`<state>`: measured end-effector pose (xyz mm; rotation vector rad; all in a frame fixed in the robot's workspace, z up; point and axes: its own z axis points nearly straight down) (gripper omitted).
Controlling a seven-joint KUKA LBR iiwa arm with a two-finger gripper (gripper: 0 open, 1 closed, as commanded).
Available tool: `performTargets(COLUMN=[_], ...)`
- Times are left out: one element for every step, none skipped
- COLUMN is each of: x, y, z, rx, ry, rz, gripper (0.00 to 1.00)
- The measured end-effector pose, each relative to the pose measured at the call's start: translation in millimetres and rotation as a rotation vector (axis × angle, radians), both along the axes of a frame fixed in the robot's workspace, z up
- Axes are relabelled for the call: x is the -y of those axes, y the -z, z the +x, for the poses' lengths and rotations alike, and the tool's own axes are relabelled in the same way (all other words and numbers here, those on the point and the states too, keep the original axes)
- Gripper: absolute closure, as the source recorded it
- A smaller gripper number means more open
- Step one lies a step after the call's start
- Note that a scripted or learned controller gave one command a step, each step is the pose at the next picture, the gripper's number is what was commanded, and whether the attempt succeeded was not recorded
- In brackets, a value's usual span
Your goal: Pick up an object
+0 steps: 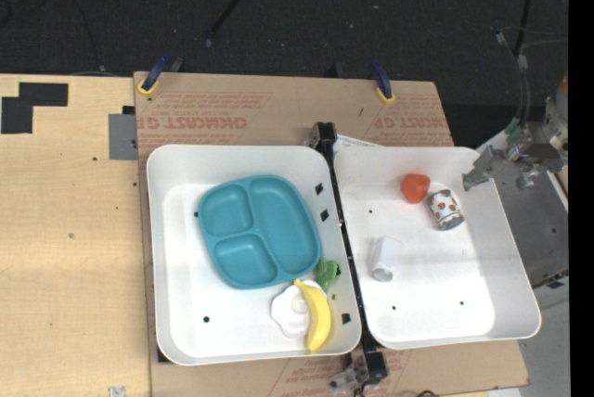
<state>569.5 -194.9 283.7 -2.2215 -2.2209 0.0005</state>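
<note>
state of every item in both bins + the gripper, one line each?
Teal three-compartment plastic plate: flat, left bin.
Yellow banana: lying beside the plate, overlapping a white object.
Small green piece: at the plate's corner.
Orange-red rounded object: resting, right bin.
Small printed can: on its side.
White cup: tipped over.
Grey two-finger gripper: over the right bin's far-right edge, holding nothing visible.

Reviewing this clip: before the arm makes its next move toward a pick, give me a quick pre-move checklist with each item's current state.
1. Gripper outside the bins, at the right bin's far right rim: ok.
2. Nothing seen between its fingers: ok.
3. Fingers open or shut: cannot tell.
4. Nearest targets, small can and orange object, lie apart from each other: ok.
5. White cup lies on its side with free space around it: ok.
6. Banana touches a white object, crowded pick: not ok.
</note>
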Motion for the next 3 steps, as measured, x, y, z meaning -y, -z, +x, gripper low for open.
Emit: performTargets(x=[0, 0, 18], y=[0, 0, 85], z=[0, 0, 74], rx=[0.000, 0.000, -0.006], ry=[0.000, 0.000, -0.001], rz=[0.000, 0.000, 0.001], gripper=[0.00, 0.00, 0.00])
